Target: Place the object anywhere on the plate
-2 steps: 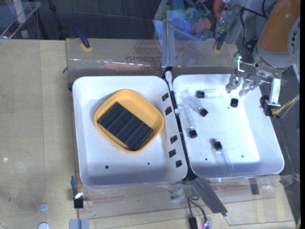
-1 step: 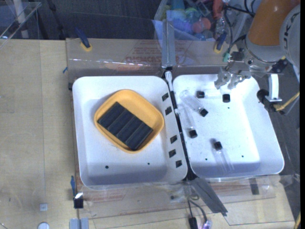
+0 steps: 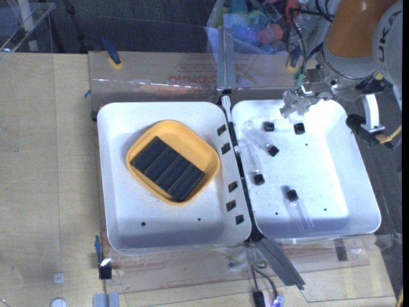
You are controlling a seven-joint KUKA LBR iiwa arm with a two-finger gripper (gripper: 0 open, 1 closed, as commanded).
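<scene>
Dark ridged object [image 3: 169,167] was seen already lying on the yellow plate [image 3: 208,153] in the left bin [image 3: 118,226], long axis diagonal. Gripper [image 3: 295,101] was placed well right, over the right bin [image 3: 358,203]; its grip state could not be told.

A robotics lab: a taped wooden bench [image 3: 38,171], loose cables [image 3: 262,286] and a clear tote of toys [image 3: 262,18].

We see a pale wooden tabletop [image 3: 45,171] carrying two shallow white bins side by side: the left bin [image 3: 115,229] holds a yellow plate [image 3: 144,142], and the right bin [image 3: 358,203] touches it along the middle.
</scene>
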